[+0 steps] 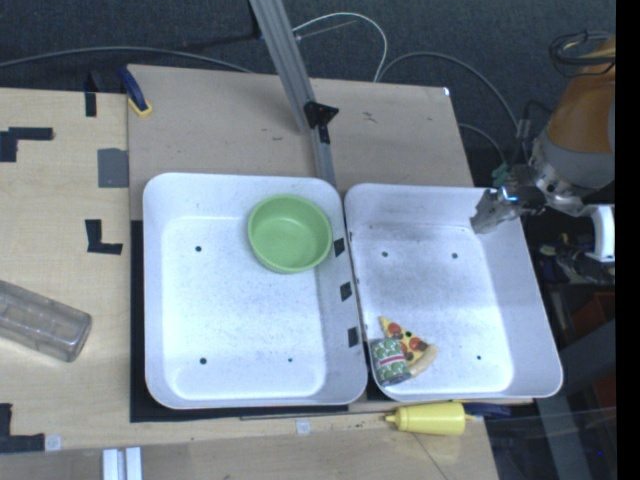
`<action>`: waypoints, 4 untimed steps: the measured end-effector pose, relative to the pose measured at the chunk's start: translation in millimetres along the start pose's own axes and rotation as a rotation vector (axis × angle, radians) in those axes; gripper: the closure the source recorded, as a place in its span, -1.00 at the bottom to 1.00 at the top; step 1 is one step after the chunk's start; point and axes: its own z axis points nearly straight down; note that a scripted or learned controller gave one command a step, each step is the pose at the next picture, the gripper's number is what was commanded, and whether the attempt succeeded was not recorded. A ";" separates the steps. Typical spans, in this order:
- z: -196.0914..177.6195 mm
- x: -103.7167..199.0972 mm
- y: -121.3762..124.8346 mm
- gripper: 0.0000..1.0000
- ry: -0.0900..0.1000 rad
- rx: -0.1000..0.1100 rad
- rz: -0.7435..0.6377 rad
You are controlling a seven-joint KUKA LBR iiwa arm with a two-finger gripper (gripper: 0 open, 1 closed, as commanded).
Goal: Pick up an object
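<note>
Basically nothing picked yet. Nearest, a yellow squeeze bottle (432, 418) lies on the desk (230, 128) just outside the right bin (500, 288). A pizza-slice toy (401, 351) sits at that bin's near-left corner, untouched. A green bowl (290, 232) sits in the left bin (200, 308). The hand (492, 210) hovers over the right bin's far-right rim, well apart from the toy; can't tell its opening, nothing visibly held. Approach, descent, grasp all remain.

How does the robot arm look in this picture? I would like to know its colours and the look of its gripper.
The arm comes in at the right edge. It has a rounded orange section above a light grey wrist. The gripper at its tip is small, grey and metallic, with a faint blue spot beside it. Thin dark cables run near the wrist. A white part sits just below the wrist.
</note>
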 end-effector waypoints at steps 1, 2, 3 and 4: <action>-48.8 0.2 1.4 1.00 0.000 0.000 0.001; -34.1 55.1 -15.1 1.00 0.003 0.008 -0.002; -26.4 101.9 -21.2 1.00 0.003 0.007 -0.003; -32.7 155.1 -32.0 1.00 0.004 0.007 -0.004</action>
